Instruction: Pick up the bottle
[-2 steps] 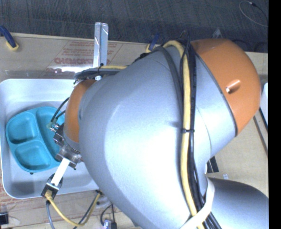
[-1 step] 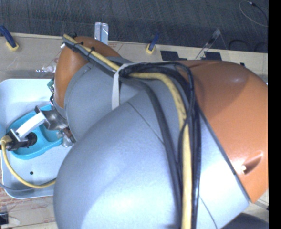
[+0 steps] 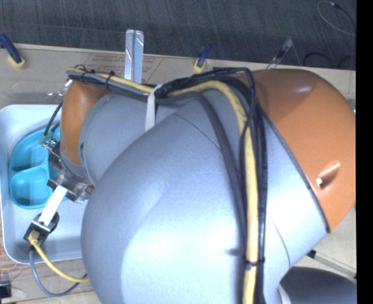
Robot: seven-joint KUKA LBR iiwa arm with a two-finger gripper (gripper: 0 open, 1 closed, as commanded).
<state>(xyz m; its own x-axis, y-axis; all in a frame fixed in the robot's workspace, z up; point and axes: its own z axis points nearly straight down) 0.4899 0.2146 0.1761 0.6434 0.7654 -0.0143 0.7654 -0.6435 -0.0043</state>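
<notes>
My arm (image 3: pixel 192 195) bulked grey across my view, its orange band (image 3: pixel 300 138) at upper right, cables along it; the wrist (image 3: pixel 72 132) dipped down at the arm's left.

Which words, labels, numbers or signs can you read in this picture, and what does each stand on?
None can be read.
Faint reddish print on the bench board behind the left bin: too blurred to read.
The arm and the blue object show no text.

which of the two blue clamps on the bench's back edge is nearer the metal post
The middle clamp, just right of the metal post; the corner clamp sits much farther off, at the view's left end.
</notes>
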